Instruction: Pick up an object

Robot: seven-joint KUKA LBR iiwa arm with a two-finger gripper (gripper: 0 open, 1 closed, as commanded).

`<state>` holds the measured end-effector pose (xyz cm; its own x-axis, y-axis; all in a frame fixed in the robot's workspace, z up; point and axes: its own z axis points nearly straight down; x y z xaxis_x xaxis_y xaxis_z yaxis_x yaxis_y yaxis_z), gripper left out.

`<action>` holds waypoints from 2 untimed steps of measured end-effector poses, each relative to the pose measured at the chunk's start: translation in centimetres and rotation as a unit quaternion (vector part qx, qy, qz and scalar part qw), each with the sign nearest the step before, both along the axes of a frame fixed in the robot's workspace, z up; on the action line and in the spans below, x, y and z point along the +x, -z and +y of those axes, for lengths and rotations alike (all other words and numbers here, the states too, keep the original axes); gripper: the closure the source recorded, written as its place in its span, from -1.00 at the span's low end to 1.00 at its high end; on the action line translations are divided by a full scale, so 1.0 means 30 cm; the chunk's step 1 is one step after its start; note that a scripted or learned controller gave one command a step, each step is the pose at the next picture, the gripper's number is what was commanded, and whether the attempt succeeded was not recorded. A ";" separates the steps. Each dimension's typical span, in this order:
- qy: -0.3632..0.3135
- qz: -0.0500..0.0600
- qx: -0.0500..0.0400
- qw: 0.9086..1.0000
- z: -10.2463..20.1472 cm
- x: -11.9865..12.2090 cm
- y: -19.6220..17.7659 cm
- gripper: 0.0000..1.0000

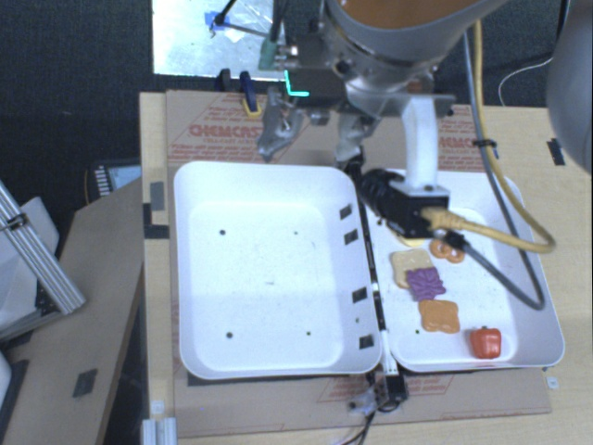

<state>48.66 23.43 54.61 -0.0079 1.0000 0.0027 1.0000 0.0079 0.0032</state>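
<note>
From where I stand the grey arm (408, 17) comes in high from the right, its orange band filling the top of the scene, and the gripper (310, 142) hangs just past the far rim of the left bin (269, 276), over the cardboard sheet (213, 123) under both bins. Its two metal fingers (275, 137) point down and stand plainly apart, with nothing between them.

The things to pick all sit in the right bin (533, 332), clustered toward its near half: a small orange pretzel-shaped piece (449, 247), a pale tan slab (406, 263) with a purple piece (426, 283) lying partly over it, an orange piece (439, 315) just in front of that, and a red one (485, 342) near the front right corner (a pepper, maybe, but too small to be sure). A white post (420, 151) and a black fitting (398, 207) with a yellow cable (491, 235) stand over the far end of that bin, well apart from the fingers
</note>
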 end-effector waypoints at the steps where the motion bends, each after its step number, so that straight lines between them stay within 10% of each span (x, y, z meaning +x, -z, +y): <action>1: -0.001 -0.001 0.001 1.000 0.001 0.001 -0.039 1.00; 2: 0.003 0.002 -0.002 1.000 -0.001 0.059 0.043 1.00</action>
